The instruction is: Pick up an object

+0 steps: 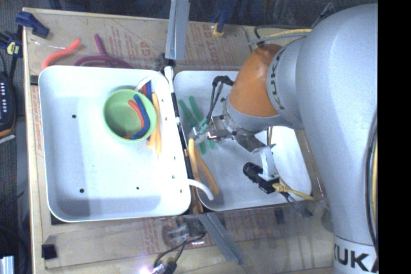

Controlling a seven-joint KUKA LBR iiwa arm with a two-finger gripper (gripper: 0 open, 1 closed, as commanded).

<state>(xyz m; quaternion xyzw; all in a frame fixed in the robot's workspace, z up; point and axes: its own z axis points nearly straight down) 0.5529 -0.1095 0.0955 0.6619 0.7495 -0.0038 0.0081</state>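
The likely targets lie in the right bin: green sticks near its upper left corner, and an orange stick along its left wall, with a white piece curling at its lower end. The end effector sits low over the green sticks, at the spot where they meet the orange one, which suggests a grasp attempt there. Whether it is apart, together or clamped on anything cannot be told (the wrist hides it).

The left bin carries one green bowl with red, blue and orange pieces resting in and against it, well apart from the arm.

Count: two bins, one bowl, at least two green sticks, one orange stick. The table bears loose cables outside the bins.
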